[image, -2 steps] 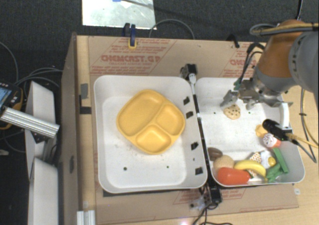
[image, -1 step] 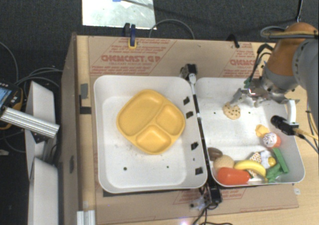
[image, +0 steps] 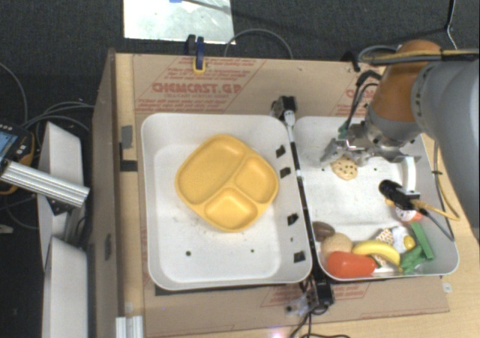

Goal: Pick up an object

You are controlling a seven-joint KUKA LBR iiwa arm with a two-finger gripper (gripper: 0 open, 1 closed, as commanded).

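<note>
The jaws [image: 339,151] hang low over the right bin [image: 439,201], near its far left corner, just above a cookie [image: 345,171]; I cannot tell how wide they stand. A banana [image: 377,252], a tomato [image: 351,264] and other toys lie along this bin's near edge. The left bin [image: 161,201] holds a yellow plate [image: 226,181] in its middle.

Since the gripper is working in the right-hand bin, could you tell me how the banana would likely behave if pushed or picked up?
The banana looks like a smooth toy, so probably stiff, light and a bit slippery. Its curve suggests it would pivot rather than roll. Wedged against the red toy vegetable and a green piece, a push would likely shift those too.
</note>
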